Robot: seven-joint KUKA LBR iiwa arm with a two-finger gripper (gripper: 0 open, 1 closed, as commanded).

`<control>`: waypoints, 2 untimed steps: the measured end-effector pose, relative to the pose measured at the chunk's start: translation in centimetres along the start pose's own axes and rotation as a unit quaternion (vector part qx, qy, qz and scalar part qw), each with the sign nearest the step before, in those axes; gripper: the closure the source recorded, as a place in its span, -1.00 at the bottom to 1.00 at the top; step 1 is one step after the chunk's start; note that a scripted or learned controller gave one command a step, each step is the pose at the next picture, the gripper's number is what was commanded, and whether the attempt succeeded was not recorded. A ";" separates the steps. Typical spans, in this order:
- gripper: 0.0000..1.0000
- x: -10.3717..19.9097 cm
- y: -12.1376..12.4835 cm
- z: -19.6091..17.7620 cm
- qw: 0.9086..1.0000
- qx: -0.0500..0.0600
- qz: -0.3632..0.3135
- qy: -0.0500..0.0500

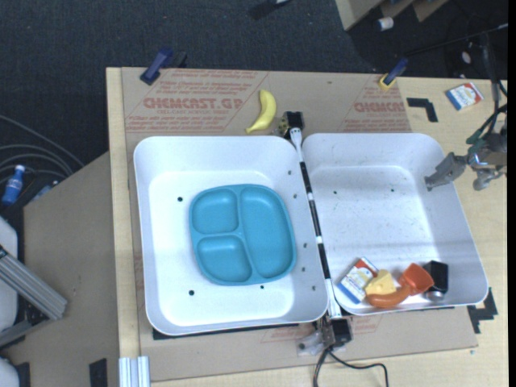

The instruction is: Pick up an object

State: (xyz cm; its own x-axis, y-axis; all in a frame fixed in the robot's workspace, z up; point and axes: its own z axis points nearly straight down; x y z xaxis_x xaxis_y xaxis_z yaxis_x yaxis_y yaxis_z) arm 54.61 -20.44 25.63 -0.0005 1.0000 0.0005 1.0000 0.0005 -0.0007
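From the overhead camera I see the grey two-finger gripper (458, 170) at the right rim of the right-hand shallow white bin (379, 168), high over its upper right corner. Its fingers appear spread apart with nothing between them, though the detail is small.

I judge the task to be at the approach stage: nothing is grasped yet. The candidate objects lie well apart from the gripper, clustered in that bin's lower right corner: a small white carton with red and blue print (357, 277), a pale yellow lump (384, 282), a curved orange piece (388, 298), an orange-red block (418, 277) and a dark black item (438, 274). They touch or overlap one another, so the next move calls for travel toward that corner and a descent on one piece at the edge of the pile.

The left-hand white bin (161, 184) holds a turquoise plastic divided plate (242, 232), three compartments, lying flat. A yellow banana (263, 112) lies on the bench beyond the bins.
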 end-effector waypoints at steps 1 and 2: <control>-1.00 5.3 -3.9 15.7 1.000 0.002 0.000 0.001; 1.00 5.2 -3.8 14.6 1.000 -0.001 0.001 0.000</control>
State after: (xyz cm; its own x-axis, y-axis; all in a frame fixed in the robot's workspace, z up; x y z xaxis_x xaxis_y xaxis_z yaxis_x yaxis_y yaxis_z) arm 50.78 -15.21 11.05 0.0012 1.0000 0.0000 1.0000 -0.0012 0.0006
